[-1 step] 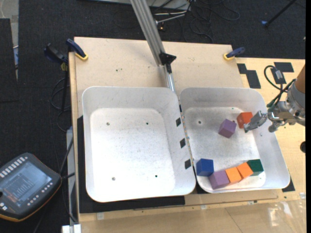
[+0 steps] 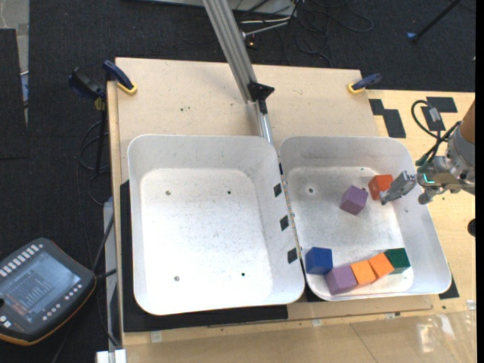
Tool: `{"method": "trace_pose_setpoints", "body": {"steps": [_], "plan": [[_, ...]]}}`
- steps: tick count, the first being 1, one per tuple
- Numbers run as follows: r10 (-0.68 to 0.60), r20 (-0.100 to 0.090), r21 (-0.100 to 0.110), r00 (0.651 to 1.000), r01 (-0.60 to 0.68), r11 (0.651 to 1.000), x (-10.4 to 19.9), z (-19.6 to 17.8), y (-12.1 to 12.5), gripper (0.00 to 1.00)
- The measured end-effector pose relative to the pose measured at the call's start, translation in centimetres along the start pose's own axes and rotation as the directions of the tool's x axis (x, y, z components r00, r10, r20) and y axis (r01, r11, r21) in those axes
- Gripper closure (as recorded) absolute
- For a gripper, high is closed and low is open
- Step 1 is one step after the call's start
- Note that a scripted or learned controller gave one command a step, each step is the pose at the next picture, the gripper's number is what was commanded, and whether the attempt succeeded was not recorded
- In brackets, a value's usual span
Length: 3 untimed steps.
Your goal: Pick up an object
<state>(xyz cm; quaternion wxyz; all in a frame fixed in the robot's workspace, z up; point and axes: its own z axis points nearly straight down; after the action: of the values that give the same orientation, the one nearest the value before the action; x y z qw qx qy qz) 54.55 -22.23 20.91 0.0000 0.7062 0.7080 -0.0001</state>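
My gripper (image 2: 411,190) hangs over the right side of the right bin (image 2: 423,225), its two fingers spread open with nothing between them. Its left fingertip (image 2: 390,193) lies right beside an orange block (image 2: 380,182), apparently touching its right side. A purple block (image 2: 353,200) sits tilted just left of that. Along the bin's front edge lie a blue block (image 2: 318,260), a second purple block (image 2: 340,278), a second orange block (image 2: 364,271) and a green block (image 2: 396,260).
The left bin (image 2: 144,203) stands beside the right one on a wooden bench. A metal pole (image 2: 234,44) slants in from the top to the bins' divide. Clamps (image 2: 119,76) grip the bench's back corners. A teach pendant (image 2: 38,286) lies at bottom left.
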Motion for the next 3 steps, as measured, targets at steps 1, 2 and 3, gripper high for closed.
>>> {"method": "trace_pose_setpoints", "body": {"steps": [1, 2, 3], "plan": [[-0.001, -0.002, 0.004, 1.000, 0.001, 1.000, 1.0, 5.1, 0.4, 0.00], [0.004, -0.001, 0.005, 1.000, -0.004, 1.000, 0.1, 10.1, 0.2, 0.00], [0.003, 0.000, 0.001, 1.000, -0.003, 1.000, 0.1, 11.5, 0.2, 0.00]]}}
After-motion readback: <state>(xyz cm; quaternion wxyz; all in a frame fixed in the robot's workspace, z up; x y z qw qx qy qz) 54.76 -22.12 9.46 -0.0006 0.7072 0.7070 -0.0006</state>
